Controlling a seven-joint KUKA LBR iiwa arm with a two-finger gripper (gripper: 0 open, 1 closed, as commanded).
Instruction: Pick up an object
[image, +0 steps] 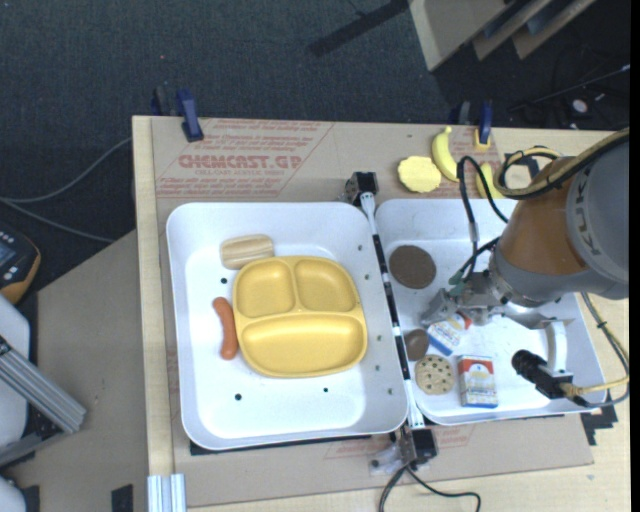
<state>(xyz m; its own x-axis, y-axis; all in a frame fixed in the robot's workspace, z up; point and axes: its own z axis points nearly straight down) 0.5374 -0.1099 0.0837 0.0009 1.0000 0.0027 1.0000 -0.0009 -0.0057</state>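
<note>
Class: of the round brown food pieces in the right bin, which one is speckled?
The cookie near the bin's front edge: pale tan with dark chips. The large disc and the small piece are plain dark brown.

Right bin (430, 222): brown disc (412, 266), cookie (434, 374), red-white carton (479, 381) lying flat

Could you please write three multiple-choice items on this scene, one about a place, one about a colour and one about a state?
1. Where does the hot dog lie?
A. in the left bin, left of the tray
B. in the right bin
C. on the bench

2. What colour is the divided tray?
A. blue
B. yellow
C. white

3. How does the banana sit?
A. inside the tray
B. under the gripper
C. on the bench outside both bins

Answers: 1 A, it lies beside the tray's left rim; 2 B, all its compartments are yellow; 3 C, it rests above the right bin, far from the gripper.
</note>
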